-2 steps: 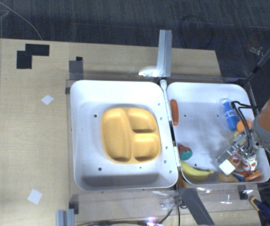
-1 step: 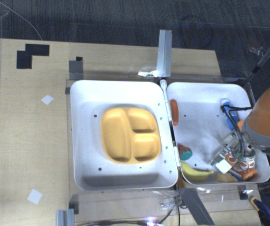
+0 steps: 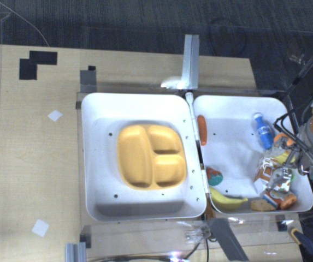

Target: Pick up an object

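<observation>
The gripper (image 3: 279, 180) hangs low over the right bin (image 3: 230, 113), at about four o'clock in it, amid a clutter of small toys; whether it is spread or pressed together I cannot tell. A blue bottle (image 3: 263, 131) lies at two o'clock, a banana (image 3: 227, 200) at six, a red sausage (image 3: 202, 129) at ten. The left bin (image 3: 93, 146) holds a yellow divided tray (image 3: 151, 155). No writing is legible.
</observation>
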Robot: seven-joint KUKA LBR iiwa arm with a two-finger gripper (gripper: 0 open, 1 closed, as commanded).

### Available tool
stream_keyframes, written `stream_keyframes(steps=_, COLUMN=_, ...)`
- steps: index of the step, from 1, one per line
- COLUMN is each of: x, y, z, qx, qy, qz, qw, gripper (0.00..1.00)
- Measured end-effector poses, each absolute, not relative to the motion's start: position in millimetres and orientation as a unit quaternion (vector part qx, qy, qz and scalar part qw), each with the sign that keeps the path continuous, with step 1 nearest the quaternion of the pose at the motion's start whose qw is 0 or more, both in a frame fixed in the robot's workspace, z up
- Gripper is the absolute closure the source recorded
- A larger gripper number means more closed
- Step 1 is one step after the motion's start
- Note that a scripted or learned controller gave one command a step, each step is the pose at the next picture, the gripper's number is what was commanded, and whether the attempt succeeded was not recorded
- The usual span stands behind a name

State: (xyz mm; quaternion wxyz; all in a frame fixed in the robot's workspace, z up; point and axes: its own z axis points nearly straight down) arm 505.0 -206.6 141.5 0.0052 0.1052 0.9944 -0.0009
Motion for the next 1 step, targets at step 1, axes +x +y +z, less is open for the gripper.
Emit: stream_keyframes(steps=1, x=586.4, y=-203.6, z=128.4, qx=0.187, qy=0.982, qz=0.0005, qw=0.005, gripper=0.0)
